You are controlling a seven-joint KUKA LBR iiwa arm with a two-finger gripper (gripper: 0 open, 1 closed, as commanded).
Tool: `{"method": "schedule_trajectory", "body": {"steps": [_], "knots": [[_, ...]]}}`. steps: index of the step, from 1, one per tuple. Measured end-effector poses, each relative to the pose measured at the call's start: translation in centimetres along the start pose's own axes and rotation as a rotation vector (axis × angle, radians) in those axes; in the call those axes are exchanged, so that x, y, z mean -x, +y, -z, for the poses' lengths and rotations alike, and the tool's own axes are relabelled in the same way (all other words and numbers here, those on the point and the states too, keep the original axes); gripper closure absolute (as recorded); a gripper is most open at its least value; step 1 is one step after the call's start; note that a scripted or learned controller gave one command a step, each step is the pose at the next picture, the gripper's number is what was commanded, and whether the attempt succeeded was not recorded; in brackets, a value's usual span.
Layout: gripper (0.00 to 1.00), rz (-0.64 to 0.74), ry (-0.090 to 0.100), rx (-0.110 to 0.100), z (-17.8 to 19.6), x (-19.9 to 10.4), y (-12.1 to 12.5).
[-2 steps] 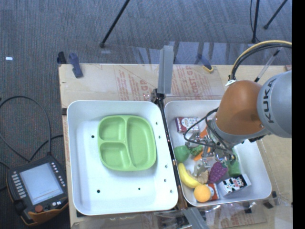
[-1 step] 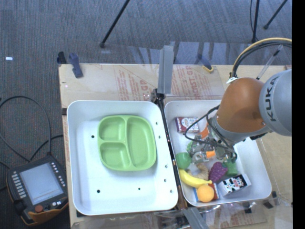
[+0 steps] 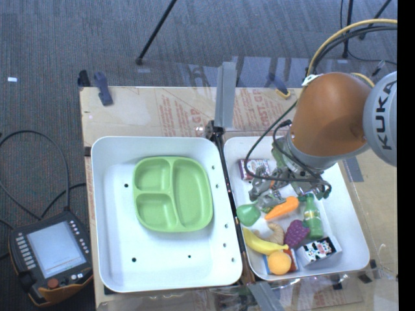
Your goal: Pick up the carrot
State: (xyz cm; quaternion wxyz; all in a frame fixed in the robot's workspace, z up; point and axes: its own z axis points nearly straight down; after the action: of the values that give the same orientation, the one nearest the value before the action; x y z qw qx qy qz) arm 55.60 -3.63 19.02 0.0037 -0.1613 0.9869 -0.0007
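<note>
In the right bin (image 3: 353,222) on the desk the carrot (image 3: 283,208) lies tilted among a banana (image 3: 261,241), grapes (image 3: 296,232) and a green bottle (image 3: 312,216), with the pincer (image 3: 280,188) just above it, its opening impossible to tell.

Arm (image 3: 343,118) cut off at right edge, tool (image 3: 285,190) fingers hidden beneath wrist, carrot (image 3: 283,208) partly covered

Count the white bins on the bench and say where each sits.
2. The left bin holds a green divided plate; the right bin holds the toy food, including the carrot.
</note>
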Motion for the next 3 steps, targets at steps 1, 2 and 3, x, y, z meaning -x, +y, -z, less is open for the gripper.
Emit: {"method": "schedule_trajectory", "body": {"steps": [1, 2, 3], "knots": [[0.0, 0.001, 0.006, 0.003, -0.3, -0.1, 0.1], [0.0, -0.049, 0.013, 0.007, -10.5, 0.4, -7.0], [0.0, 0.003, 0.0, -0.002, -4.6, -0.4, -14.1]]}}
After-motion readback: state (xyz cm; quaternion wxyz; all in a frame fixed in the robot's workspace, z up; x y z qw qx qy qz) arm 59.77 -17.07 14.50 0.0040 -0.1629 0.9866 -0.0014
